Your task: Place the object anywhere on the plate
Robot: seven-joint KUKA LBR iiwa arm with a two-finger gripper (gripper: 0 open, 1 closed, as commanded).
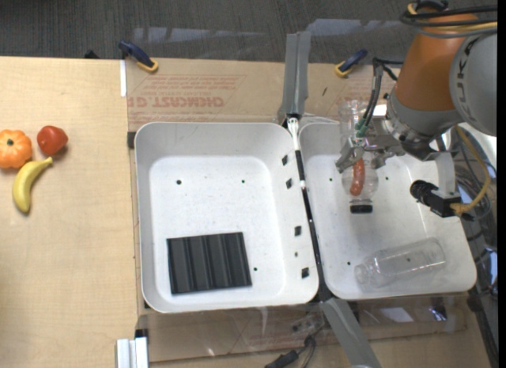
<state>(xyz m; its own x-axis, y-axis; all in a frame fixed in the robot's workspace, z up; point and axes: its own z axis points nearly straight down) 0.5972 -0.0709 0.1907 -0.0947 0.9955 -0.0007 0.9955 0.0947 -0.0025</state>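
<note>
An orange-red toy sausage (357,179) hangs upright over the back middle of the right bin (443,279), its top end between the fingers of my gripper (360,159), which is shut on it. The plate (209,261), a dark ribbed rectangle, lies flat in the front left part of the left bin (158,200), well to the left of and nearer than the gripper. The divider between the bins separates the gripper from the plate.
A clear plastic bottle (399,261) lies on its side at the front of the right bin. A small dark piece (361,208) sits just below the sausage. On the bench at far left rest a banana (25,184), a tomato (52,139) and an orange fruit (13,149).
</note>
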